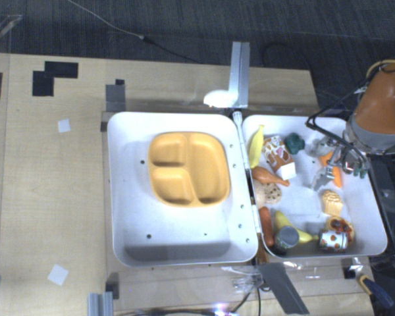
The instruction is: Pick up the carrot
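1 carrot (336, 174), small and orange, was seen right at the gripper (332, 168), in the right bin (368, 209), near its right part. It lay tilted under the metal parts of the gripper, and I could not tell if it was between the fingers or only beside them. I could not tell either if the fingers were spread or pressed together, because cables and the wrist covered them.

Just below the gripper there was a pale bread roll (332, 203), and further below it a round red patterned item (334, 237). To the left of the gripper, a dark green object (293, 143) sat near the top of the bin. Further left were a pastry with red dots (276, 154), a white block (287, 171), a chicken drumstick (268, 175), a cookie (271, 192) and a yellow banana (255, 146) along the bin's left wall. Down-left of the gripper were a red sausage (266, 221) and a grey can (287, 238).

Well apart to the left, the left bin (128, 229) held a yellow divided plate (187, 168). The arm (382, 107), with its orange band, came in from the right, above the gripper.
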`<state>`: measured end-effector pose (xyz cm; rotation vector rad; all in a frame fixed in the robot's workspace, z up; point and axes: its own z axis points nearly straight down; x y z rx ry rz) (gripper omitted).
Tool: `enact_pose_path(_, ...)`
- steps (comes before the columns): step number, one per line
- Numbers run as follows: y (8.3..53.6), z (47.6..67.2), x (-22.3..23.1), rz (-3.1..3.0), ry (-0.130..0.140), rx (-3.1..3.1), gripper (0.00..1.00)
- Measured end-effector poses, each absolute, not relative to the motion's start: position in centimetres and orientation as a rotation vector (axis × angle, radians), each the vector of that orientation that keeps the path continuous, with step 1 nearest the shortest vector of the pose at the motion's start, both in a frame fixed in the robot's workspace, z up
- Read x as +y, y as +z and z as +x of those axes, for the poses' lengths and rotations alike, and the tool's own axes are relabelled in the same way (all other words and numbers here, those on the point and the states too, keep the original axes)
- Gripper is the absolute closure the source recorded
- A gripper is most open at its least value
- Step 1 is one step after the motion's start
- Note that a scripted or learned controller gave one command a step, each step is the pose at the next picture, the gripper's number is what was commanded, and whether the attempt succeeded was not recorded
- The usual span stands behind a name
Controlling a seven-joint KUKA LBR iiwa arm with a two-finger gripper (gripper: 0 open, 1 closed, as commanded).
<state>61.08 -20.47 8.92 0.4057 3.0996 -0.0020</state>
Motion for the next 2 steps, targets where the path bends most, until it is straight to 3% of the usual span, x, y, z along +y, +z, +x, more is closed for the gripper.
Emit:
enact_pose_path(1, 8.9, 60.1, -15.5, 0.389, 0.001, 3.105, 0.00)
enact_pose_path(2, 8.9, 54.6, -18.6, 0.841, 0.002, 3.012, 0.00)
